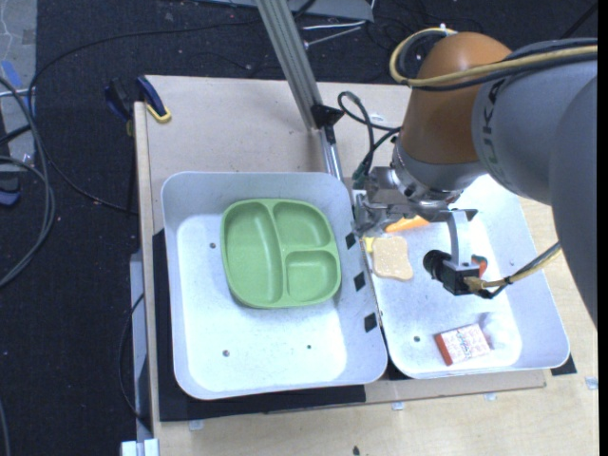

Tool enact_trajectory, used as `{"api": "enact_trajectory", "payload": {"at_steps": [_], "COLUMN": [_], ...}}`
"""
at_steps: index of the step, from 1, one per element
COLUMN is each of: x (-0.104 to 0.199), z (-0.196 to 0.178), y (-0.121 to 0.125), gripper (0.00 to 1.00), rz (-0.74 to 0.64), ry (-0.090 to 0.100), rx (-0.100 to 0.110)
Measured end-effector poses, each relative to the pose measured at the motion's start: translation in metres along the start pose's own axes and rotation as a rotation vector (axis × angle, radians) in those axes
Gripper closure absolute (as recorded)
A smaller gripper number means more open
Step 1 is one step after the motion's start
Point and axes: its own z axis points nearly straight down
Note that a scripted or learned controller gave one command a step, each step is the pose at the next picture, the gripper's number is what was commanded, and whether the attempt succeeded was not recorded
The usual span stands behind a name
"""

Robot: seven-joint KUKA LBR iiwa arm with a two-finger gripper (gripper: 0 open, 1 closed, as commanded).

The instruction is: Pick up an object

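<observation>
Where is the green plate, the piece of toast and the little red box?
green plate (281, 253), camera view, on the ridge between its compartments.
piece of toast (391, 258), camera view, on its middle.
little red box (464, 343), camera view, on its top face.

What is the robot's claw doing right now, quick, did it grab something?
Gripper: low over the right bin, just above the bread slice; open or closed cannot be told, and nothing visibly held.

The divided plate (281, 253) lies in the left bin (190, 350); the right bin (532, 340) holds bread (391, 257) and, nearer the front, a small packet (464, 344).
</observation>
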Motion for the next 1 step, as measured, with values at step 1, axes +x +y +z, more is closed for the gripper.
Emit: {"api": "enact_trajectory", "payload": {"at_steps": [1], "x": [0.0547], "z": [-0.0116], "y": [-0.0032], "gripper": [1.00], "rz": [-0.001], "ry": [-0.001], "rx": [-0.004]}}
